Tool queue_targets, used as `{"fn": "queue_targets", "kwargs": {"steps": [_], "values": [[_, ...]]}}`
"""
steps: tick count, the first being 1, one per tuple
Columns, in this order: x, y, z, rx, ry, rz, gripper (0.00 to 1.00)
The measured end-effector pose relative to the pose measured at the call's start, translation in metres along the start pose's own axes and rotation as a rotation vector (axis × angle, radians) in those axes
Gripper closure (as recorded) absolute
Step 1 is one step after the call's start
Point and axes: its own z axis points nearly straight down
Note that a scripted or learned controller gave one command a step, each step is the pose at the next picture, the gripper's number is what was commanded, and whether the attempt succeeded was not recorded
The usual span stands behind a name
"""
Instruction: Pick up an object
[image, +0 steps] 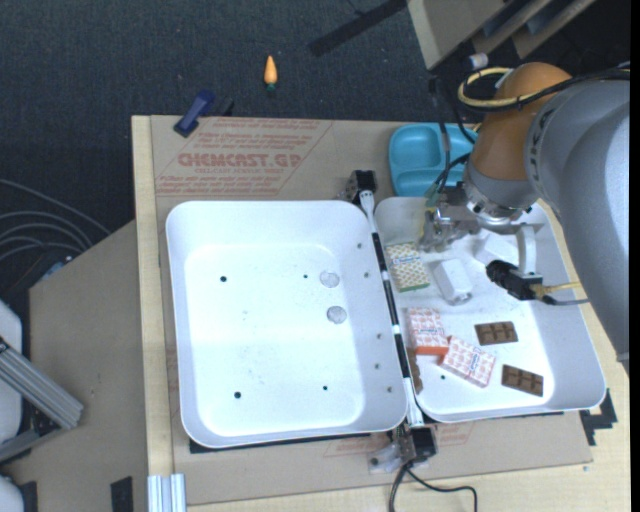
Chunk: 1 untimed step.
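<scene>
Red "CHEMCAST" lettering (238, 158) is printed on the table (150, 300) beyond the left bin (200, 400). The right bin (570, 385) holds patterned packets (408, 268) and brown chocolate bars (497, 333). The end effector (440, 228) hangs over its far-left corner, grip state impossible to tell.

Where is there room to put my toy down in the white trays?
The left bin has a wide bare floor, with two small discs near its right wall. The right bin is crowded: chocolate bars, patterned packets and the pincer. A little bare floor remains along its right rim.
</scene>
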Motion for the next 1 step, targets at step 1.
{"fn": "queue_targets", "kwargs": {"steps": [1], "values": [[0.0004,0.0011,-0.0007,-0.004,0.000,0.000,0.00]]}}
